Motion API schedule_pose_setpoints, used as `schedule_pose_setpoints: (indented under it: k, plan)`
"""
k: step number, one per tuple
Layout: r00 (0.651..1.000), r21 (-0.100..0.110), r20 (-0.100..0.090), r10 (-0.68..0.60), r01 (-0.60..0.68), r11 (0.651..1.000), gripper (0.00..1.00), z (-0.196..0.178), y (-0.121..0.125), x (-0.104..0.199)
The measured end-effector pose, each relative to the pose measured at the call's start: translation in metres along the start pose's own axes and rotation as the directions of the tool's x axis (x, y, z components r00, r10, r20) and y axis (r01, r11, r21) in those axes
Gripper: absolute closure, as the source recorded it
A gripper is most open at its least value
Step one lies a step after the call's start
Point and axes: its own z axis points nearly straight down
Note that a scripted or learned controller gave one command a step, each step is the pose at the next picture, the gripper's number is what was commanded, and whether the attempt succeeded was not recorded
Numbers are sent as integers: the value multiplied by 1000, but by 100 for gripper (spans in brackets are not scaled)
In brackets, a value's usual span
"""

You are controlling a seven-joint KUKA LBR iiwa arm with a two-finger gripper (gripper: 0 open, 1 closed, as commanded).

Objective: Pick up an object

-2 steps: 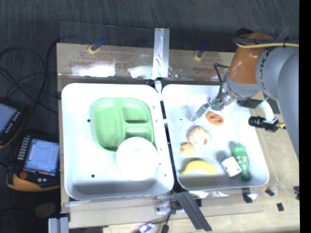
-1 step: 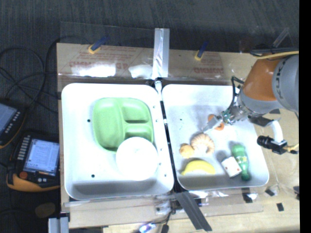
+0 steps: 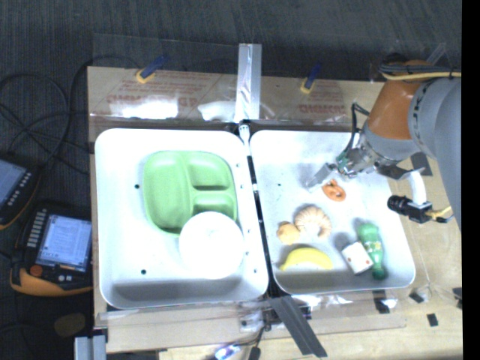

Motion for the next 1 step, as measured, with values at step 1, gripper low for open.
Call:
schedule_pose_setpoints:
  k: [1]
  plan:
    - [1000, -4, 0, -1, 1, 1000, 100, -11, 2, 0]
